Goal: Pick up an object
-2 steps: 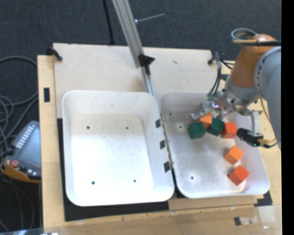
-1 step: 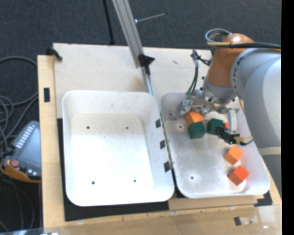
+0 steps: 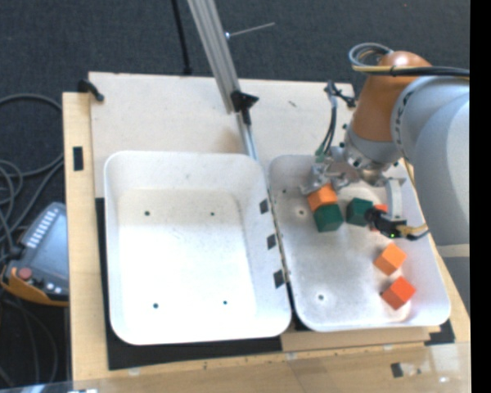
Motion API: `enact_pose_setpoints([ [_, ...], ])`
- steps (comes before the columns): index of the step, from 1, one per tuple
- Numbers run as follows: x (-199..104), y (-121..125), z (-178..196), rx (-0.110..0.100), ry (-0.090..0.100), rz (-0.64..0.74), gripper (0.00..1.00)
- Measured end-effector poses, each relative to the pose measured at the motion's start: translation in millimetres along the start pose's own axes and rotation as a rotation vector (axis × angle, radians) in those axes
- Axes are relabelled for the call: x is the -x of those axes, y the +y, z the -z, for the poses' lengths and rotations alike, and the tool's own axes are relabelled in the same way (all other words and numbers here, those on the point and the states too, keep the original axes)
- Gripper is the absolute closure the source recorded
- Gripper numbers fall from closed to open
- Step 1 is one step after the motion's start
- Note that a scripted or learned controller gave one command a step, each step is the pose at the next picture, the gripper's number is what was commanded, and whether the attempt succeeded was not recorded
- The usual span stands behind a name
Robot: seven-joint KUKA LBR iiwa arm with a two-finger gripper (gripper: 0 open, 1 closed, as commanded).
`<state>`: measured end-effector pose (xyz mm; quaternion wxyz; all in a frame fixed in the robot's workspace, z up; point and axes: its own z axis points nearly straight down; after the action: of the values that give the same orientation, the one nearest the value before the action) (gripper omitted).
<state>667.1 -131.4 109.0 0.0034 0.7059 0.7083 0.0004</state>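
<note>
Over the right bin, camera view:
tool (image 3: 337,180): low over the far part of the right bin (image 3: 344,305), reaching in from the right under the grey arm (image 3: 434,146) with the orange band (image 3: 380,97). Finger state: cannot tell, wrist hardware blocks them.
orange block (image 3: 322,196): right at the tool tip, far-left part of the right bin; touching or just under the tool, grip not visible, can't call it held.
green block (image 3: 328,217): just in front of that orange block, touching it.
second green block (image 3: 359,211): just right of the first green one, near the tool body, partly hidden by a black fitting with a red spot.
orange cube (image 3: 389,259): right side of the bin, well apart from the tool, lying free.
red-orange cube (image 3: 398,292): near the front right corner of the same bin, just in front of the orange cube, lying free.
left bin (image 3: 123,187): white, speckled, a few dark dots on its floor.
table (image 3: 147,105): pale board carrying both bins side by side, with black clips between them.
aluminium post (image 3: 213,39): slants up from the table's far edge, behind the gap between the bins.
pendant (image 3: 41,248): grey-orange handheld on the dark floor left of the table, cables looping beside it.
</note>
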Motion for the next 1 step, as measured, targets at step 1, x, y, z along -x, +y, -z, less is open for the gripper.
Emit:
enact_pose_setpoints([
  [1,-79.3,7.2,93.9,0.004,0.005,0.005,1.00],
])
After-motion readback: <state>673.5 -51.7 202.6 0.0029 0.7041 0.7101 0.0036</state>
